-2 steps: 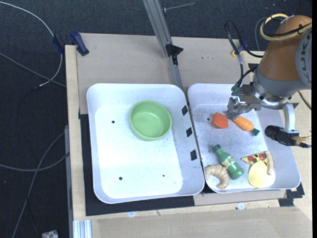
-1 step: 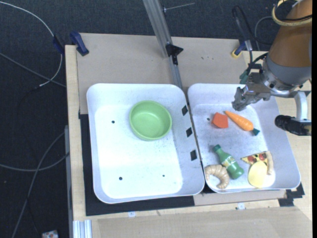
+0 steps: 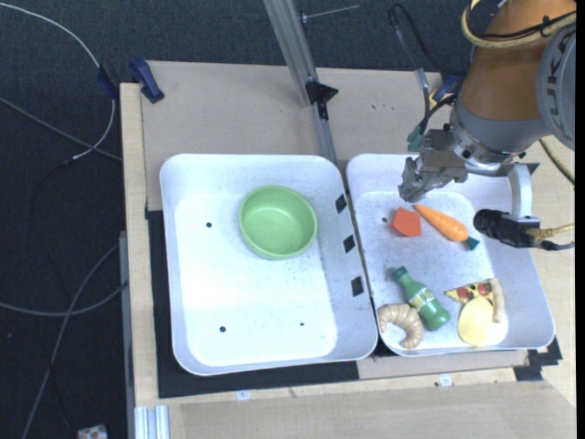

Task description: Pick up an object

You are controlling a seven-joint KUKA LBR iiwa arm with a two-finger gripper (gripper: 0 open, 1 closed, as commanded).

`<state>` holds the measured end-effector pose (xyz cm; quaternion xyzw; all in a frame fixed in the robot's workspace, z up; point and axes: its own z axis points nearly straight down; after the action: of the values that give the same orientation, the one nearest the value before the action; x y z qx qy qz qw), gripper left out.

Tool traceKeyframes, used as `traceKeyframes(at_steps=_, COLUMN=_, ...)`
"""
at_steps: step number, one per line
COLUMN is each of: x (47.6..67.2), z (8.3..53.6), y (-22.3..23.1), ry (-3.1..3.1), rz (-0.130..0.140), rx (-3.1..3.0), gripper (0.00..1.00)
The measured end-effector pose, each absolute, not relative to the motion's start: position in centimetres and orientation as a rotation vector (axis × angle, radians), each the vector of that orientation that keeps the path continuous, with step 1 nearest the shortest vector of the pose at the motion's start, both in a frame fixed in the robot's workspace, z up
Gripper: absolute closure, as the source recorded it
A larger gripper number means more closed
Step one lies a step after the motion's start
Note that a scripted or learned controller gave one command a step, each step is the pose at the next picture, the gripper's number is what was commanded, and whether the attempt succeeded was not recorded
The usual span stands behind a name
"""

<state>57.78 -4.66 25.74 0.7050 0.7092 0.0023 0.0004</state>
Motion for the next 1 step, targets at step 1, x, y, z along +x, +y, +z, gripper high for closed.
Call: traceKeyframes(at_steps=1, x=58.97, z=24.88, y=1.68, ry=2.231, rz=0.004, rx=2.215, gripper=1.0)
